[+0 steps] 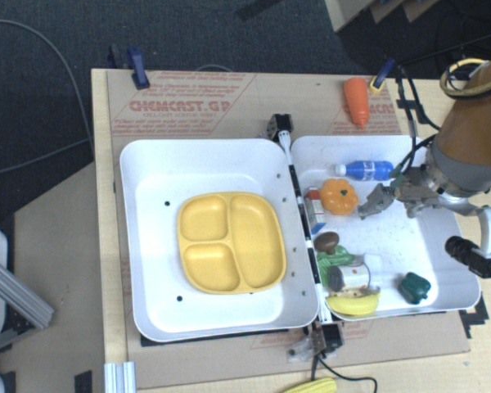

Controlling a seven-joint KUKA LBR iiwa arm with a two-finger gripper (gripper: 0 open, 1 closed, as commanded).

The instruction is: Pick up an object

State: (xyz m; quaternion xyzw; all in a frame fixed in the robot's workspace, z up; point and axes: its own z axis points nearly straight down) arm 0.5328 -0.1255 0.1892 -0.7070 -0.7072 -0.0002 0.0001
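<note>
1. A brown bench board point(196, 105) printed with red lettering carries two shallow white bins side by side, and dark carpet point(49, 72) surrounds it.
2. The left bin point(147, 187) holds a yellow divided plate point(231, 242) near its middle, with bare white floor on all sides of the plate.
3. The right bin point(442, 260) holds the loose objects, mostly crowded along its left wall: a blue bottle point(367, 169) lying flat near the far wall, an orange pumpkin-shaped toy point(339, 196) just below it, a small brown item point(327, 241), a green leafy piece point(335, 259), a grey can point(348, 277) on its side, and a yellow banana point(353, 304) at the near left corner.
4. A dark green object point(414, 286) sits apart toward the near right of that bin.
5. An orange carrot point(357, 101) lies on the board beyond the right bin, outside it.
6. The gripper point(386, 199) hangs over the right bin, just right of the pumpkin toy, with its fingers spread apart and nothing between them.
7. Open white floor lies in the middle of the right bin, between the gripper and the green object.
8. Black clamps point(280, 125) sit where the bins meet.
</note>
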